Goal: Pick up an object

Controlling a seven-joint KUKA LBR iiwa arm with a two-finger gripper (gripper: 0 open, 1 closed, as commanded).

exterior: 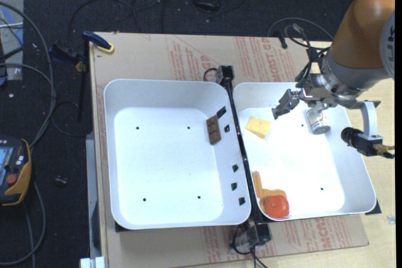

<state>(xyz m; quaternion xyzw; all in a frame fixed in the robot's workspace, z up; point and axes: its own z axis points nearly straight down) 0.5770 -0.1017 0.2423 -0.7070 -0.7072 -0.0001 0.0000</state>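
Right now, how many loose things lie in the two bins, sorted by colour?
Brown: 1, the brown bar in the left bin.
Yellow: 1, the yellow block in the right bin.
Red: 1, the red ball, right bin.
Orange: 1, the orange piece, right bin.
White: 1, the small can, right bin.
Total: 5

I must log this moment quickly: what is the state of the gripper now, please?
Gripper: above the right bin, near the yellow block; open or closed cannot be told, and nothing is seen in its grasp.
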